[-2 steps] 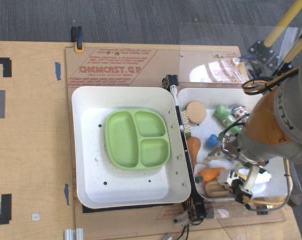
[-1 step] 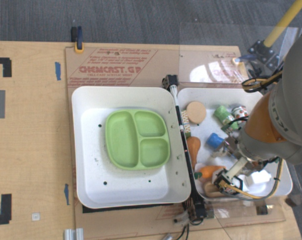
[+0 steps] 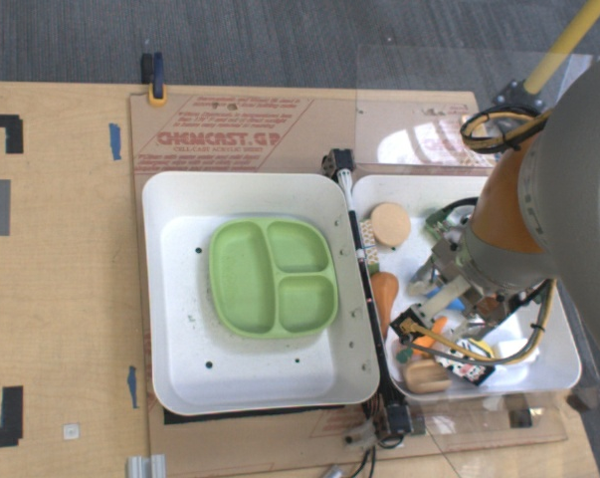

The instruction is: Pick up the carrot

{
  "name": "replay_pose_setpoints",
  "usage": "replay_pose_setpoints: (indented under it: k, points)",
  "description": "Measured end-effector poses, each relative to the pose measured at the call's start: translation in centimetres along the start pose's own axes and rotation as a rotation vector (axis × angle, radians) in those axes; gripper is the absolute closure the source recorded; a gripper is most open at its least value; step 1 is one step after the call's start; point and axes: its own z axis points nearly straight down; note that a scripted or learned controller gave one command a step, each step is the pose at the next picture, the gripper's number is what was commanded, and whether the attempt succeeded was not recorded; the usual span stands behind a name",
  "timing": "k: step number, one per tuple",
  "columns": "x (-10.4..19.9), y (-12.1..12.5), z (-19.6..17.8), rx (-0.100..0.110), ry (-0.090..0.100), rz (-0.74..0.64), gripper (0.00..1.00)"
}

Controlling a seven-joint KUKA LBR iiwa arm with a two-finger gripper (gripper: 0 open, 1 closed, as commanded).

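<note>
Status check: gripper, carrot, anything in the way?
Gripper over right bin. Carrot lies ungripped by its left wall, left of gripper. Tan disc and tan item close by.

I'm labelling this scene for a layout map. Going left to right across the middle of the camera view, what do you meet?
Outer wall of the left white plastic bin → light green three-compartment plate → orange carrot → gripper → outer wall of the right white plastic bin.
</note>
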Motion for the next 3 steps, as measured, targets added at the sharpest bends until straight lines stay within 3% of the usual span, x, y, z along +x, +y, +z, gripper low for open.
replay_pose_setpoints:
  k: [1,2,3]
  points:
    - [-0.4,0.3,0.2,0.005,-0.007,-0.091,0.0]
    - [5.7,4.3,0.2,-0.002,-0.005,-0.021,0.0]
    - [0.6,3.5,0.2,0.004,-0.008,-0.081,0.0]
